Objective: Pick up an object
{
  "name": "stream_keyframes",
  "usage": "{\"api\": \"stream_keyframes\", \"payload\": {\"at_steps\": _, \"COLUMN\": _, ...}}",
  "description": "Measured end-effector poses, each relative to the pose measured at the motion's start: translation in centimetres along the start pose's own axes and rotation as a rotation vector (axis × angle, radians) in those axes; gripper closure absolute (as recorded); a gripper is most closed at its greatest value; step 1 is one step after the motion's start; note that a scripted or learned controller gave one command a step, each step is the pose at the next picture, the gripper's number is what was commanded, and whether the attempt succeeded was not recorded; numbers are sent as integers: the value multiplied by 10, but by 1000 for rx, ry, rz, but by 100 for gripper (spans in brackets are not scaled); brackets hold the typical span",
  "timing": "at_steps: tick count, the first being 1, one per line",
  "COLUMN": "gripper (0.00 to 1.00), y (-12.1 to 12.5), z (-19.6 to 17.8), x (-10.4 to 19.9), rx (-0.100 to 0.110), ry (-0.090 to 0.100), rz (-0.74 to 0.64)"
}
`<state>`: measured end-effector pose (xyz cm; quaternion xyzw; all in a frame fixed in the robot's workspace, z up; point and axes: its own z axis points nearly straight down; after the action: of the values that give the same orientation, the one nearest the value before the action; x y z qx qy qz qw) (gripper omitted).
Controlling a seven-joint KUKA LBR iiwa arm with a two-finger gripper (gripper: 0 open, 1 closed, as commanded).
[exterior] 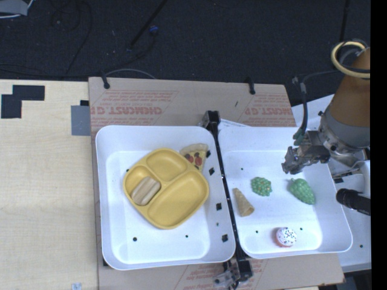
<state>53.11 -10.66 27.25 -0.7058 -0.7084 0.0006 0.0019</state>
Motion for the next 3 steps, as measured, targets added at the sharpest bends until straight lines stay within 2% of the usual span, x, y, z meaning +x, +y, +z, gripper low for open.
{"api": "stream_keyframes", "payload": {"at_steps": 1, "gripper": 100, "y": 14, "z": 12, "x": 49, "rx": 1, "ry": 0, "rz": -1}}
{"api": "stream_keyframes", "payload": {"at_steps": 2, "gripper": 100, "y": 19, "z": 27, "x": 109, "rx": 2, "ry": 0, "rz": -1}}
{"api": "stream_keyframes", "payload": {"at_steps": 3, "gripper": 100, "y": 21, "z": 26, "x": 153, "rx": 0, "ry": -2, "rz": 0}}
